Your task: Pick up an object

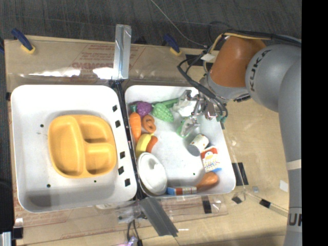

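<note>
In the camera view, two shallow white bins are seen side by side on the bench: the left bin (25, 137) holds a yellow divided tray (82, 145), and the right bin (225, 160) holds a scatter of small objects. The arm (266, 70), grey with an orange band (233, 60), is reached in from the right, and the gripper (197, 109) is lowered over the upper part of the right bin, just beside a green leafy toy (165, 110). Whether the fingers are apart or together cannot be told, since the metal parts are blurred against the clutter. A purple grape bunch (143, 107) is placed near the bin's upper left corner, with an orange carrot (135, 126) below it along the left wall. A white bowl (152, 173) is set in the lower left corner, a small carton (210, 159) lies near the right wall, and a grey cup (198, 143) is found just above it.
</note>
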`<state>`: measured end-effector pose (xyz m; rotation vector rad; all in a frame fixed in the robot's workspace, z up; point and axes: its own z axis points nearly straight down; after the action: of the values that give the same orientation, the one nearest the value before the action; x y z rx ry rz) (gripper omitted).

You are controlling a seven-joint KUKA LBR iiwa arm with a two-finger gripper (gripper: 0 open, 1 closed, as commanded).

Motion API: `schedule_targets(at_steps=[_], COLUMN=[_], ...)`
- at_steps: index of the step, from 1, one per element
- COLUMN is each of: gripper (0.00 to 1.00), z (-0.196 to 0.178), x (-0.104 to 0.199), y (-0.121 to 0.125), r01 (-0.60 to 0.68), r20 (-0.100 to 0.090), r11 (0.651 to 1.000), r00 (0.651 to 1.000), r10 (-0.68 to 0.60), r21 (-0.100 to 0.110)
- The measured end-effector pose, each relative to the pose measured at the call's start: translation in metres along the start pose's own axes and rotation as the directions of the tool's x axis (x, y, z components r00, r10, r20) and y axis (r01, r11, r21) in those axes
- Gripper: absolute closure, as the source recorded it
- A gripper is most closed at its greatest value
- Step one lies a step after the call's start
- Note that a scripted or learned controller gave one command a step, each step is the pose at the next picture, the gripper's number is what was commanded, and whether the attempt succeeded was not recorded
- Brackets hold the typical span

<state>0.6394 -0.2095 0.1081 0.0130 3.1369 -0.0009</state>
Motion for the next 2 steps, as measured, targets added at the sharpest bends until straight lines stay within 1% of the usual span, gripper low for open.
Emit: schedule_targets(at_steps=[1, 2], gripper=[0.0, 0.0], z=[0.013, 0.015], x=[0.009, 0.038], y=[-0.001, 0.001], r01=[-0.135, -0.195], r20=[-0.001, -0.003], r11=[0.991, 0.981], r00=[0.991, 0.981], r10=[0.135, 0.195], r21=[0.0, 0.0])
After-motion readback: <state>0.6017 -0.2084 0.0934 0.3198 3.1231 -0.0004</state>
